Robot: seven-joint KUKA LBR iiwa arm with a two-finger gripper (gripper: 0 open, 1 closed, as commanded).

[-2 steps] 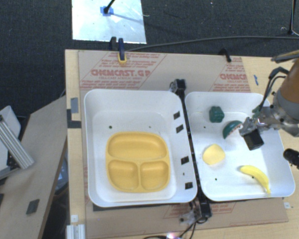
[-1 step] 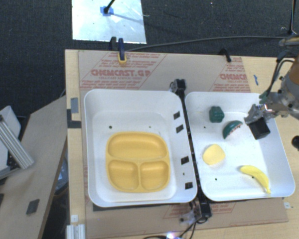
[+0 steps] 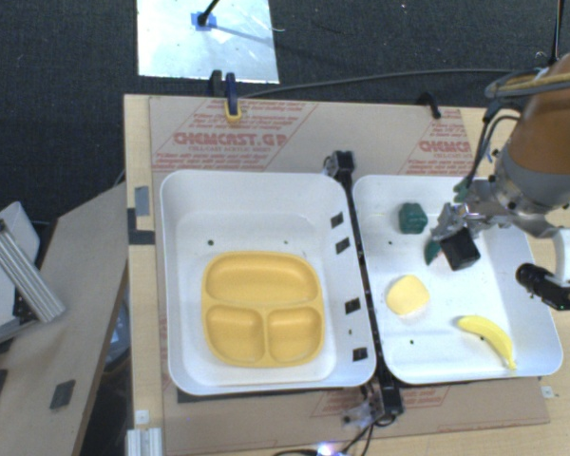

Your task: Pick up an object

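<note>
banana [image 3: 488,338] lies in the right bin [image 3: 541,350], long axis slanting, pointing lower right; pincer [image 3: 453,245] hovers apart, opening unclear.

The arm [image 3: 551,131] enters from the right, above the far right corner of the right-hand bin [image 3: 541,350]. Its orange band sits high, close to the bin's right edge, with the grey wrist [image 3: 513,202] just below it, tilted down and to the left toward the middle of that bin. The gripper [image 3: 449,240] hangs from the wrist over the far half of the bin, between its far edge and its centre. A dark, blocky part sits at its lower end. The tips are too small and dark to read, so how the gripper is set cannot be told here.
</note>
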